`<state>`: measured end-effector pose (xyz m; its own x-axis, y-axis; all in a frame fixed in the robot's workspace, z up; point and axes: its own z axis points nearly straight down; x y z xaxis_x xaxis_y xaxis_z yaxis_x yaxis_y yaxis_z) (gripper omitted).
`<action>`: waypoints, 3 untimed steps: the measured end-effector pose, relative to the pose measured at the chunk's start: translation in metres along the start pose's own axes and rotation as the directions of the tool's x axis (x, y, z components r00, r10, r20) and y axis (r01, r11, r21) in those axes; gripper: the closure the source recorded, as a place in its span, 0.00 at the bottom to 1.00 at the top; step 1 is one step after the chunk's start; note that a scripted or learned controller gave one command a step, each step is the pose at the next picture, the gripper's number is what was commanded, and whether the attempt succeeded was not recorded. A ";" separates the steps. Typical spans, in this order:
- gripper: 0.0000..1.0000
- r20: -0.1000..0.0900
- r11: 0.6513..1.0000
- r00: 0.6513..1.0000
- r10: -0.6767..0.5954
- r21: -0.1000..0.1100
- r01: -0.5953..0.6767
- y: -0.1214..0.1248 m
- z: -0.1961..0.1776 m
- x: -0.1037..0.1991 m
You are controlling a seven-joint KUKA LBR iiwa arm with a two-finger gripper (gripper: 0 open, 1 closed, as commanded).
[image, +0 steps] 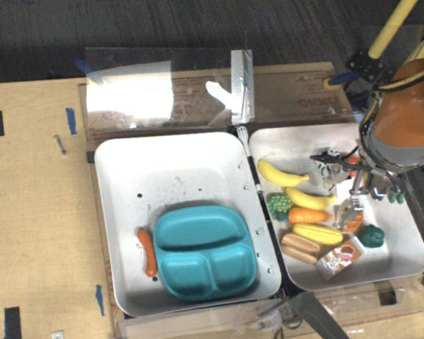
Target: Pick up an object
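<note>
The gripper (355, 204) hung low over the middle of the right bin (415, 254); whether it gripped anything could not be told. Beside it lay a carrot (308, 215), likely light, stiff, slick plastic, best pinched across its middle.

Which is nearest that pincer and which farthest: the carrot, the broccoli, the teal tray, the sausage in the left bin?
From the pincer outward:
1. Carrot, right bin, just to its left.
2. Broccoli, right bin's left edge.
3. Teal tray, left bin.
4. Sausage, left bin, beyond the tray.
</note>
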<state>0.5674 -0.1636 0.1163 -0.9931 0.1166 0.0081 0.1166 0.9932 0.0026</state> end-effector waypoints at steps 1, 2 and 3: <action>0.00 0.016 0.999 0.999 -0.037 0.001 0.037 0.070 0.026 -0.045; 1.00 0.027 0.999 0.999 -0.034 0.004 0.034 0.067 0.013 -0.047; 1.00 0.030 0.996 0.995 -0.093 0.002 0.093 0.127 -0.108 -0.068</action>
<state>0.6508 -0.0461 0.2245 -0.9995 0.0242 -0.0226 0.0242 0.9997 0.0017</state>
